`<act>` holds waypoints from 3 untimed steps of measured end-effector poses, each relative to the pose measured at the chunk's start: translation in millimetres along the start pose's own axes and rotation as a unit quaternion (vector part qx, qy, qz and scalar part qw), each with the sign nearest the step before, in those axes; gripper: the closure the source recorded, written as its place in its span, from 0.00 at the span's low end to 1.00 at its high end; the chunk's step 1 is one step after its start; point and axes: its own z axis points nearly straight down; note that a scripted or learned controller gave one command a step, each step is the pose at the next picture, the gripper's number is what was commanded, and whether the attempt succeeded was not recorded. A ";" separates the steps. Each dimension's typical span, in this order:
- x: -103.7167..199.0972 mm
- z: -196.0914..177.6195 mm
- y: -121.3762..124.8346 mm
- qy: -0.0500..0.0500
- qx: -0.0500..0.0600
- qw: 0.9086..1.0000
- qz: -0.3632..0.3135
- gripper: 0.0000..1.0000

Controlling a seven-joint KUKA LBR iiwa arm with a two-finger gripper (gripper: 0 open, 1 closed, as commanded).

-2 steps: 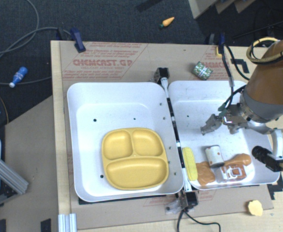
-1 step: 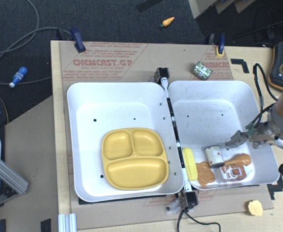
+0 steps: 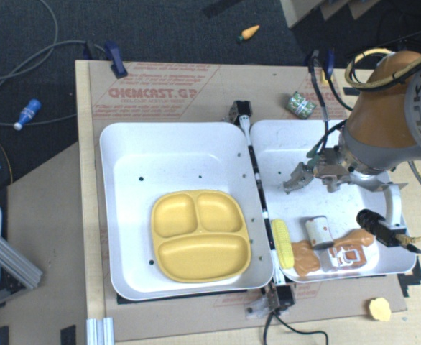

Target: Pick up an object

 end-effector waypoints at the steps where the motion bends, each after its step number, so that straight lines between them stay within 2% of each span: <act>1: -80.0 -50.8 -30.6 -0.004 0.000 1.000 0.010 0.00; 2: 29.7 -18.6 13.8 0.000 0.003 1.000 0.001 0.00; 3: -55.8 77.1 -37.1 -0.003 0.010 1.000 0.011 0.00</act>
